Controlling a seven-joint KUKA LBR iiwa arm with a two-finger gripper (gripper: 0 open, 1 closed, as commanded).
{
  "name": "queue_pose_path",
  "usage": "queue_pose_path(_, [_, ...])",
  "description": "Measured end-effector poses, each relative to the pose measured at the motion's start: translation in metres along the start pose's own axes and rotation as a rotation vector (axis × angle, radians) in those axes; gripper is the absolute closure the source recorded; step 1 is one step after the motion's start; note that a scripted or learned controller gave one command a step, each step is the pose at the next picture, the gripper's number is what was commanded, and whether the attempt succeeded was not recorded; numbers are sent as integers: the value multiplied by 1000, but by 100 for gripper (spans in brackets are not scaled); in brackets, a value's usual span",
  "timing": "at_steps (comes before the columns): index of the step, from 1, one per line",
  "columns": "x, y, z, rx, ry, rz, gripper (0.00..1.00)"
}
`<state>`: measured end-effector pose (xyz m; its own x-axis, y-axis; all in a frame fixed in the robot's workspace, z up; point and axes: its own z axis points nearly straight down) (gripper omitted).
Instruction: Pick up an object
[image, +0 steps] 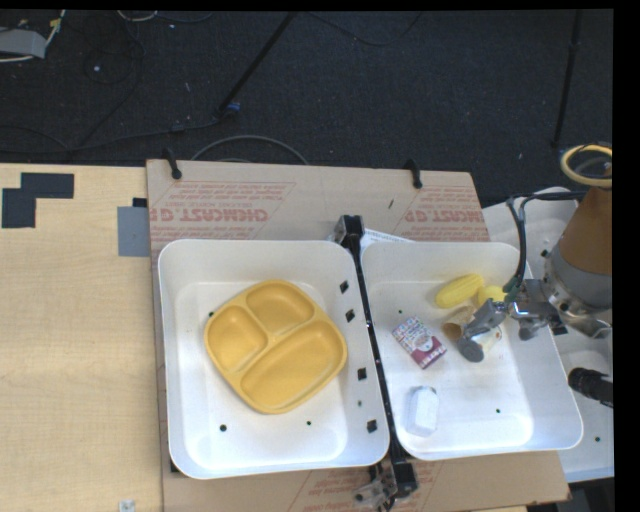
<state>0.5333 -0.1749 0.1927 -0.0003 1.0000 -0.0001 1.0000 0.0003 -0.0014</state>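
My gripper (474, 338) hangs low over the right bin (545, 420), near its upper right part, with the arm coming in from the right. A yellow lemon-shaped object (458, 291) lies just above and left of it. A small yellow piece (494, 294) shows right beside the wrist. Left of the gripper lies a small red and white packet (418, 342). A small brown bit (453, 329) sits at the gripper's left side; I cannot tell whether it touches. A white rounded object (423, 409) rests near the bin's front.
The left bin (185, 420) holds a yellow divided plate (276, 345). A black divider (365, 350) runs between the two bins. Cardboard (300, 205) lies under and behind the bins.
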Motion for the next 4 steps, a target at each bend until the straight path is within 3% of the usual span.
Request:
queue_pose_path(2, [4,-2,107,3,2,2,0])
queue_pose_path(3, [4,-2,105,2,2,3,0])
queue_pose_path(4, [4,-2,94,1,2,6,100])
